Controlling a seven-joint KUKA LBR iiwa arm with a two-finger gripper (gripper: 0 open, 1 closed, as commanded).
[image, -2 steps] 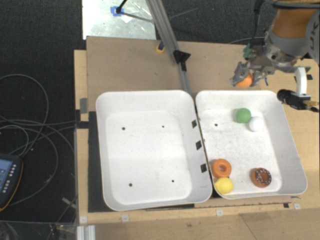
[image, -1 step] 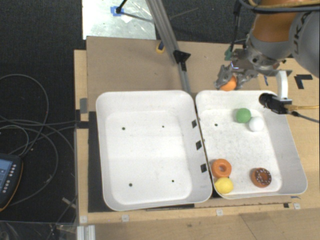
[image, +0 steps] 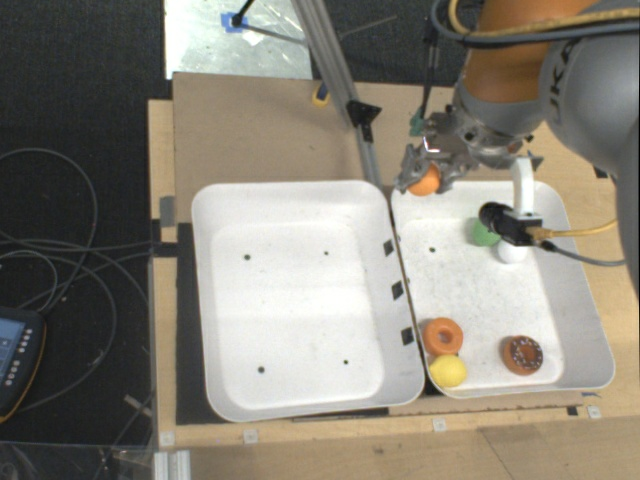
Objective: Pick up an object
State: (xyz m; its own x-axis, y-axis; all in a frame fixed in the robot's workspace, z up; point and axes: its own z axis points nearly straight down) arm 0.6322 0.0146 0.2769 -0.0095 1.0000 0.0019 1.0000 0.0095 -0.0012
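Up at twelve o'clock of the right bin [image: 585,318], the claw [image: 428,173] is pinched on a small orange ball [image: 426,183], which looks barely caught at the tips and, I reckon, could slip out onto the bin wall.
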